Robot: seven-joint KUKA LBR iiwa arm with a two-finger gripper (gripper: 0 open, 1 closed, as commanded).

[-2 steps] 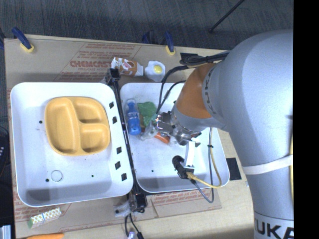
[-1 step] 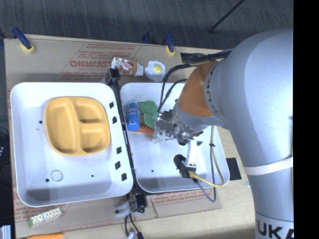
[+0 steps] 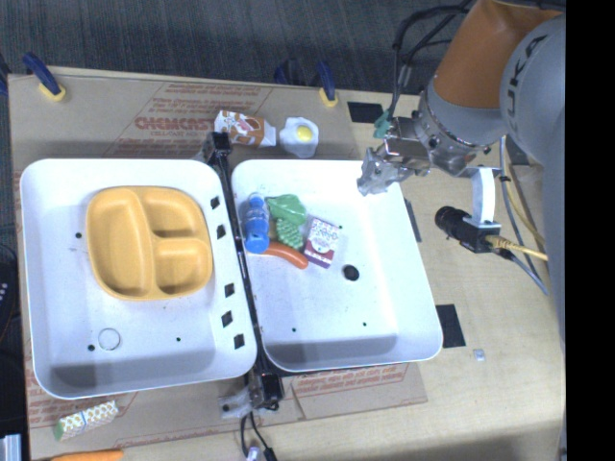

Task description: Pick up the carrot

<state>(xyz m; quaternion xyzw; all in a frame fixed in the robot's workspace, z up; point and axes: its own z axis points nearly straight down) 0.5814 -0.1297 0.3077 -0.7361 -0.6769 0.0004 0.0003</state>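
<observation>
Carrot (image 3: 286, 254) is seen lying in right bin (image 3: 404, 286), wedged among toys | pincer (image 3: 377, 182) is held above far rim, state cannot be told | judged light, stiff, slick; mid-length grip advised.

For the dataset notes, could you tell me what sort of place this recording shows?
Most likely a robotics lab bench set up for grasping trials: two white bins clamped side by side on cardboard, toy food such as a carrot in the right one, and a cabled grey arm with its gripper above it.
</observation>
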